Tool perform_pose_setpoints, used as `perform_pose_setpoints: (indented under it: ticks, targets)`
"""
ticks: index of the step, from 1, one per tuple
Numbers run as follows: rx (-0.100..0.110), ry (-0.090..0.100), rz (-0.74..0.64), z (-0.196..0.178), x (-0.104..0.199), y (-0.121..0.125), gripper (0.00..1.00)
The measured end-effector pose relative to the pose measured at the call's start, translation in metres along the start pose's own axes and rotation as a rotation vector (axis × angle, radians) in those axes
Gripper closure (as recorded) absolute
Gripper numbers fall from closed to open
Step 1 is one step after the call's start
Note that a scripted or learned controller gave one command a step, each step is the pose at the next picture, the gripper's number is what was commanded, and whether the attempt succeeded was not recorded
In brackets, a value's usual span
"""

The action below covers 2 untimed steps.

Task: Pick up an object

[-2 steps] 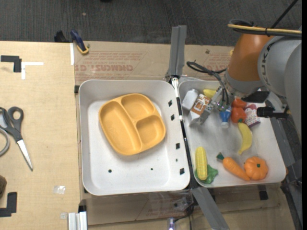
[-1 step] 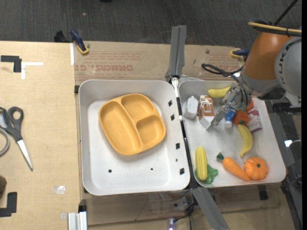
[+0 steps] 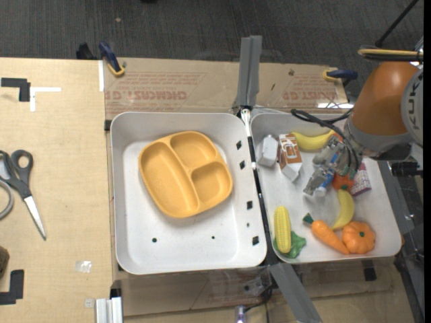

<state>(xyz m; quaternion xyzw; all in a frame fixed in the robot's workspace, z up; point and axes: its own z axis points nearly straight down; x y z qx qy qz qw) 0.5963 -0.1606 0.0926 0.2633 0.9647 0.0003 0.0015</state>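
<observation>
End effector: the end effector (image 3: pixel 322 177) is low inside the right bin (image 3: pixel 384 247), among the toys in its upper middle part. Whether it is apart, together or clamped on something cannot be told from this view; no object is visibly held.

Candidate object, nearest: a blue and red item (image 3: pixel 335 177) lies touching or just beside the tip, partly hidden by the metal parts.

Candidate objects, near: a banana (image 3: pixel 345 207) just below the tip; a second banana (image 3: pixel 314 139) above it by the back wall; a small box (image 3: pixel 290 149) and a white block (image 3: pixel 269 151) to the left.

Candidate objects, farther: a carrot (image 3: pixel 328 237) and a small pumpkin (image 3: pixel 358 237) at the front; a corn cob (image 3: pixel 283 228) by the front left wall.

Left bin: the left bin (image 3: pixel 128 200) holds an orange divided plate (image 3: pixel 185 173), well apart from the arm.

Desk: scissors (image 3: pixel 25 187) lie on the desk (image 3: pixel 54 247), left of both bins.

Risk, crowding: items lie tight around the tip, so a closing grasp may catch two at once or push one aside.

Risk, slip: the curved bananas may roll out of a narrow pinch.

Risk, empty lift: if the tip sits beside an item rather than around it, the lift comes up bare.
</observation>
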Motion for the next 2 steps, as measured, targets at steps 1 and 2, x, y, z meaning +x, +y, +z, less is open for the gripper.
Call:
perform_pose_setpoints:
  ticks: [1,2]
  targets:
    - [0.025,0.017,0.239,0.002,-0.018,0.054,0.00]
    - [0.004,0.002,0.311,0.001,0.000,0.049,0.00]
